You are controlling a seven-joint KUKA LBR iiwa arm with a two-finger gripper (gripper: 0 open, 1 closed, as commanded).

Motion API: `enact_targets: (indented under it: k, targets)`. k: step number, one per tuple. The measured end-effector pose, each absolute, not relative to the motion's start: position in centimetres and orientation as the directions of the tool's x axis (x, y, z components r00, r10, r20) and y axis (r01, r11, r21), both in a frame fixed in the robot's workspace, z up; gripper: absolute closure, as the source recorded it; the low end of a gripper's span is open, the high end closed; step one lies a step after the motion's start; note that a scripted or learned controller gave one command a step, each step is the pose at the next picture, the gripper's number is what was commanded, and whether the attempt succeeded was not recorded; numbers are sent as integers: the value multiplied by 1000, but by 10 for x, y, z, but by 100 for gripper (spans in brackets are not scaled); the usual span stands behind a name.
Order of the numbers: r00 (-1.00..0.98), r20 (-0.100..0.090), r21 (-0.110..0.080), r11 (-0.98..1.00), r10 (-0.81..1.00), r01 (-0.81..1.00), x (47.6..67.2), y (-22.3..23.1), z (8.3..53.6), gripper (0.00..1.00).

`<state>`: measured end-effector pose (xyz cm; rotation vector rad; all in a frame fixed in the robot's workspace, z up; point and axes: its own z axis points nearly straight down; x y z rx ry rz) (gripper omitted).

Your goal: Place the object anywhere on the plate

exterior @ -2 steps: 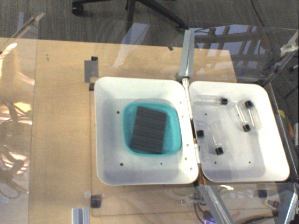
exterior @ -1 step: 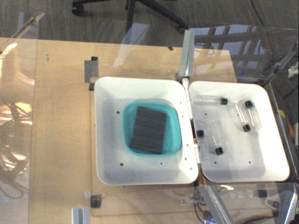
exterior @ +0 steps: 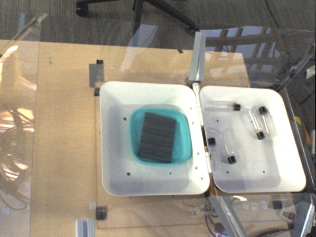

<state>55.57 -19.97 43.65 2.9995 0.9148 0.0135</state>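
Note:
A dark grey ribbed rectangular block (exterior: 157,137) lies flat on a teal square plate (exterior: 183,142) in the middle of the left white bin (exterior: 113,132). The block sits slightly tilted and well inside the plate's rim.
The right white bin (exterior: 286,152) holds several clear tubes with black caps (exterior: 261,124), scattered across its floor. A metal post (exterior: 197,58) stands behind the seam between the bins. Light wooden bench top (exterior: 54,147) stretches to the left, and an office chair base (exterior: 143,4) stands on the carpet beyond.

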Motion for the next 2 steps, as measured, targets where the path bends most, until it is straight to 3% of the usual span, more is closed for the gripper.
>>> enact_targets:
  k: [1, 2]
  targets:
    - [912, 7, 8, -912, 411, 411, 519, -206, 436, 0]
    - [956, 8, 5, -956, 293, 293, 536, -205, 436, 0]
